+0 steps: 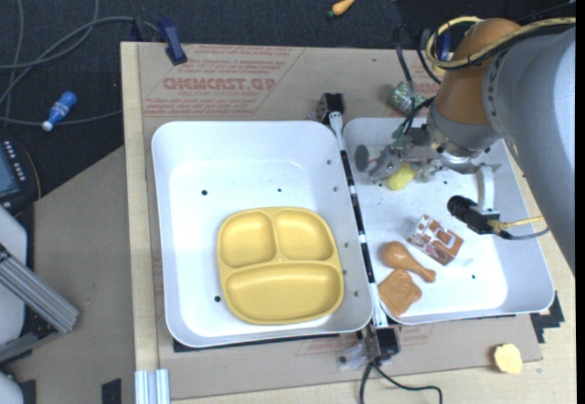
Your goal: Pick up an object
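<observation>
My gripper is low over the far left part of the right bin. A small yellow object lies right under it, touching or nearly touching. A small grey object sits just to its left. Nearer the front of that bin lie a red-and-white patterned piece, a tan drumstick-shaped toy and an orange-brown chunk. The arm's grey body and orange band hide the bin's far right corner.
The left bin holds a yellow divided plate. A black divider strip runs between the bins. A black plug with a cable hangs over the right bin. A yellow scrap lies on the bench at the front right.
</observation>
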{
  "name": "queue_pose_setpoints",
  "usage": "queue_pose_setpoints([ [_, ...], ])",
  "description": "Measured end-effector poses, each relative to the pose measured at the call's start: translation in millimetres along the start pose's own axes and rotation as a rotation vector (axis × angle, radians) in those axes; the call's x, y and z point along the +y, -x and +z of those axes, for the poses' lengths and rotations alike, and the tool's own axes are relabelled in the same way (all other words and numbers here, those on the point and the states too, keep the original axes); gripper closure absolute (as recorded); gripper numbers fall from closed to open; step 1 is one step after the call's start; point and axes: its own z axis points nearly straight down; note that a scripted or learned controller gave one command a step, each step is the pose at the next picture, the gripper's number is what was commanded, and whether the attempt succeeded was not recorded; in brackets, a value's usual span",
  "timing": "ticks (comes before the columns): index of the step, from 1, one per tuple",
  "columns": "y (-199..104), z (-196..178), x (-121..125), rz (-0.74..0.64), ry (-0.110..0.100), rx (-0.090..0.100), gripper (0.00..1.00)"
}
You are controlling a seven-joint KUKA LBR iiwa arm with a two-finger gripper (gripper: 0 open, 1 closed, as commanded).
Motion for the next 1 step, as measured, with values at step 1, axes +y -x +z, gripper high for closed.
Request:
queue_pose_setpoints([
  [1,1.9,-8.6,-3.2,0.004,-0.006,0.0,1.0],
])
